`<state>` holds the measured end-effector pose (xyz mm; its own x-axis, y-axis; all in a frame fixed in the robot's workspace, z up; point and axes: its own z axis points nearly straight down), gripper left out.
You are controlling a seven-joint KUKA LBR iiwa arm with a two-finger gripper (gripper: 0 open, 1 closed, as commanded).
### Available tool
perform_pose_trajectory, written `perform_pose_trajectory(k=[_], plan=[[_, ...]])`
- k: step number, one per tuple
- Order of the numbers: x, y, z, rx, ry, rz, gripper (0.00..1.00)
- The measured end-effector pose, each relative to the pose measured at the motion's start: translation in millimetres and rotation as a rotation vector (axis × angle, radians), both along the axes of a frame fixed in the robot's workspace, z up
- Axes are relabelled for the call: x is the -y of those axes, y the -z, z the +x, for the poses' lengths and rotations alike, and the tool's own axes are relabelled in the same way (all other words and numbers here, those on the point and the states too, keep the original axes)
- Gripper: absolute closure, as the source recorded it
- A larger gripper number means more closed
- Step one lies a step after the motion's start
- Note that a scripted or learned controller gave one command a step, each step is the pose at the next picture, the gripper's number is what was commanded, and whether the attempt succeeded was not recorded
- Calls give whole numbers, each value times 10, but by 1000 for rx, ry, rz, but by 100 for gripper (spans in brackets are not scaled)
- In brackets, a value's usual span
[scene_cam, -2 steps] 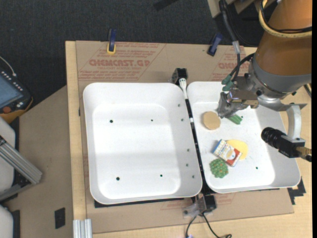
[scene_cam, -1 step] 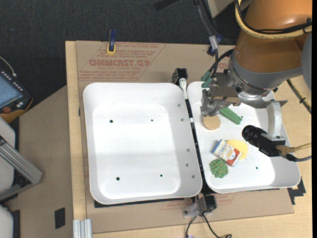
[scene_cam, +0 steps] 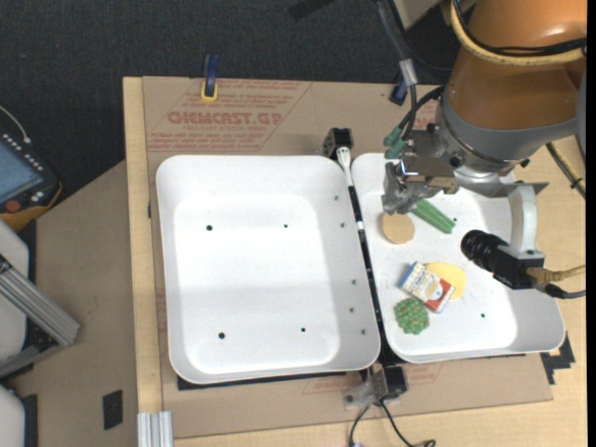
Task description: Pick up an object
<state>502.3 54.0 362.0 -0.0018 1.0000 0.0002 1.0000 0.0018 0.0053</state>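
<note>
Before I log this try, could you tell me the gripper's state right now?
Gripper: cannot be told; it sits above the tan disc in the right bin.

Two white bins are counted, one tan round disc, one green stick, one small carton, one yellow piece, one green broccoli-like lump.

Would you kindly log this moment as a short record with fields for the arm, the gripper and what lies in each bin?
arm: grey with orange band, over the right bin
gripper: low in the right bin, just above the tan disc
beside gripper: green stick
right bin front: small carton on a yellow piece, green broccoli-like piece next to it
left bin: white, dark dots on floor
held object: none seen
</note>
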Motion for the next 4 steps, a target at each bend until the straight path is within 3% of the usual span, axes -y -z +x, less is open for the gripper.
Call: perform_pose_trajectory(k=[1,2,3,4], plan=[[-2,-100,6,2,-1,0,100],[1016,152,-246,-10,14,-2,100],[419,36,-101,-1,-3,0,100],[-37,-241,-229,0,-3,1,100]])
